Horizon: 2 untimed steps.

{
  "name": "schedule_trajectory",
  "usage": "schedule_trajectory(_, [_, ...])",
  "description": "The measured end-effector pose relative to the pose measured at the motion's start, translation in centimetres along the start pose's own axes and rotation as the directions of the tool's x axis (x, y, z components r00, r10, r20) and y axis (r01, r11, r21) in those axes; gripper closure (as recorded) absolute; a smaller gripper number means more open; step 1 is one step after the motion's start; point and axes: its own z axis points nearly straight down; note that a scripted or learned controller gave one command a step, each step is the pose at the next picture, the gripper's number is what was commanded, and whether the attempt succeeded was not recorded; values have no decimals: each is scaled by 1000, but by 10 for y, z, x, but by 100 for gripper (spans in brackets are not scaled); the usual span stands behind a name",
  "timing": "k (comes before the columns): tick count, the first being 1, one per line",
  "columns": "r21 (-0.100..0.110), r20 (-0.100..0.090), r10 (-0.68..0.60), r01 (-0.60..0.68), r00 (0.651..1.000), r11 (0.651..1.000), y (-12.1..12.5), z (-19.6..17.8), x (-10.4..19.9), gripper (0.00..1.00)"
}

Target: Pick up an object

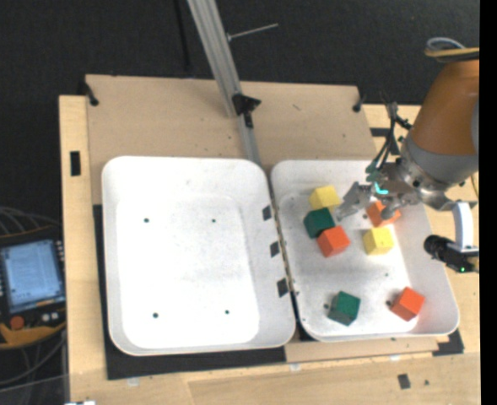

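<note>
The right bin [429,278] holds several small blocks. A yellow block [324,197], a dark green block [319,221] and an orange block [333,241] cluster near its left side. Another yellow block [378,240] lies mid-bin. A green block [344,307] and an orange block [407,303] sit near the front. My gripper [373,199] hangs low over the back of this bin, directly above a further orange block [383,214] that it partly hides. I cannot tell whether that block is gripped or just lying under the gripper.
The left bin [189,251] lies beside the right one, with a row of clips [275,247] between them. A slanted metal pole [223,66] rises behind the bins. A handheld pendant [24,277] sits at the far left.
</note>
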Motion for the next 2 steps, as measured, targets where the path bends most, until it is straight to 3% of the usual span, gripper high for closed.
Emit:
schedule_trajectory(1, [-5, 1, 1, -1, 1000, 1000, 1, -2, 0, 0])
schedule_trajectory(2, [0, 4, 5, -5, 1000, 1000, 9, 55, 0, 0])
